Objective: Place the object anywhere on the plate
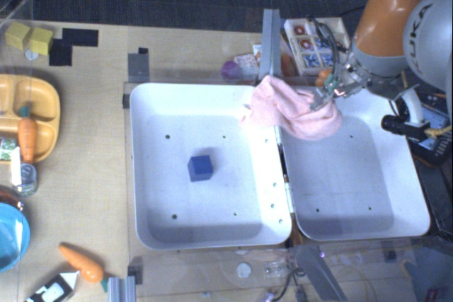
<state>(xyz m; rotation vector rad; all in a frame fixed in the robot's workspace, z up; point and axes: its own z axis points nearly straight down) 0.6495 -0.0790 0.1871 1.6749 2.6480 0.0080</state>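
From the camera view, the tool [331, 90] sits at the back of the right bin [368, 223], its tips buried in the upper right of a pink cloth [294, 111]; the cloth looks bunched up toward them, but I cannot tell how wide the tool stands or whether it truly has the fabric. The cloth drapes over the divider between the 2 bins, one corner spilling into the left bin [177, 223], where a blue cube [200, 167] sits alone near the middle. The likeliest trouble, in my judgement: a thin pinch on loose fabric could slip out on the lift, or the trailing corner could snag on the divider and the upright grey post [270, 46] just behind it. The yellow divided plate [42, 99] lies far left on the surface, well apart, already carrying a carrot [26, 139], so a long carry over the left bin invites sag and drag. Open room is good over both bin floors; the back edge is crowded with clutter.
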